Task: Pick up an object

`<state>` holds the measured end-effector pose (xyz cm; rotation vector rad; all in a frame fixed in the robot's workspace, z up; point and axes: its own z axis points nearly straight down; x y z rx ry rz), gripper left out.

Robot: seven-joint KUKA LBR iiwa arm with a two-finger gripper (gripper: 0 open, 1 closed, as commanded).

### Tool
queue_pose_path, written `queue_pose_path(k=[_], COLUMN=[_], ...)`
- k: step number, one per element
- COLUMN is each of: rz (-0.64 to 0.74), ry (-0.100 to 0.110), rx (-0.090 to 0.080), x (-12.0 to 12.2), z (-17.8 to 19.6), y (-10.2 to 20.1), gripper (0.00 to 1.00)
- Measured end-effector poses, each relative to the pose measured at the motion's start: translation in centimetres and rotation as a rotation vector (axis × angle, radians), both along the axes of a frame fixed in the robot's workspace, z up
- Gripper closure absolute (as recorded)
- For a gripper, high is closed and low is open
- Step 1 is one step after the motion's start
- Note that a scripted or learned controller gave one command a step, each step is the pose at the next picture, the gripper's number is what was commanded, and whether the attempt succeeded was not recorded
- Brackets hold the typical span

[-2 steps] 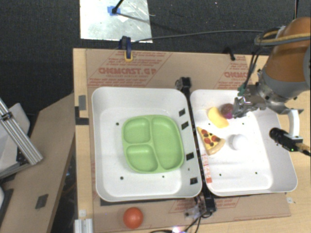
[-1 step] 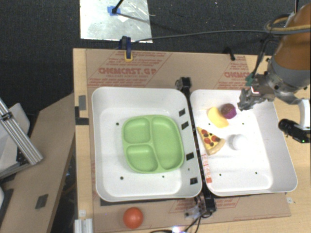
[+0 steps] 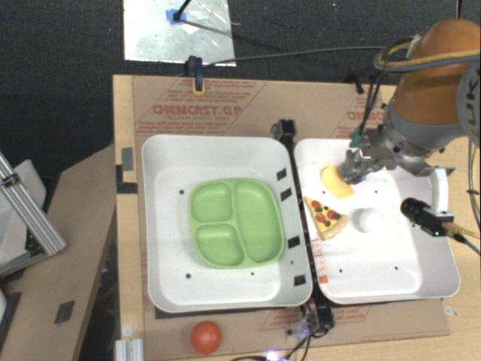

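The gripper sits low in the right bin — right by a yellow toy. A pizza slice and white ball lie just below. A green tray fills the left bin.

— What is sitting around my bench?

— A brown board with red lettering is lying under two white bins. A blue clamp is gripping its top edge, and a silvery sheet is lying above that, at the upper left of the frame.

— And in my left bin?

— A green divided plate is resting flat in the middle of it.

— Anything between it and my right bin?

— Black clips are sitting along the seam where the bins are meeting.

— And lower down?

— An orange ball is sitting on the board at the bottom, just below the left bin. A metal rail is slanting at the left edge.
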<state>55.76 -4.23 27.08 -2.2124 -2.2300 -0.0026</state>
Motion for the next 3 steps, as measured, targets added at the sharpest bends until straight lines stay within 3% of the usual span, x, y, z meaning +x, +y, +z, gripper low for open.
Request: queue_pose_path(k=[3], rz=[0.001], ry=[0.001], rx=[0.001], x=[-1.9], z=[-4.3], y=[15.1], gripper=[1.0])
